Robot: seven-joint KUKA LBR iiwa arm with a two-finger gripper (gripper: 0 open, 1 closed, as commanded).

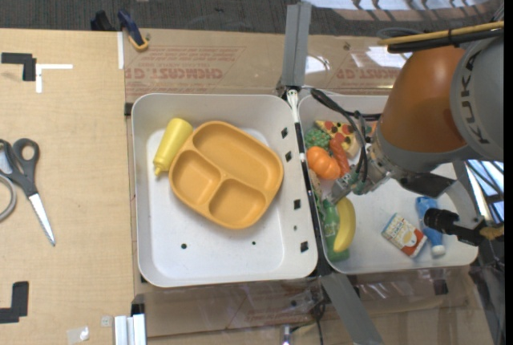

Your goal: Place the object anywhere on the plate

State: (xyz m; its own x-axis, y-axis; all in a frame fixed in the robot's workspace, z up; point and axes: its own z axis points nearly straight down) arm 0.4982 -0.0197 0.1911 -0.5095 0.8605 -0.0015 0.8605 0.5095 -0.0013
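An orange-yellow plate (pixel 227 173) with three compartments lies in the left bin (pixel 224 255), and nothing rests on it. A yellow squeeze bottle (pixel 171 144) lies against the plate's upper left rim. In the right bin (pixel 377 253), along its left wall, sit a toy pizza slice (pixel 337 133), an orange fruit (pixel 324 164), a green item (pixel 329 217) and a banana (pixel 345 227). My gripper (pixel 348 184) hangs low over this pile, between the orange fruit and the banana, with the arm's orange band above it. The wrist hides what lies beneath it.
A small juice carton (pixel 402 233) and a blue item (pixel 427 207) lie at the right bin's lower right. The wall between the two bins (pixel 303 175) stands between the pile and the plate. Scissors (pixel 28 183) lie on the bench far left.
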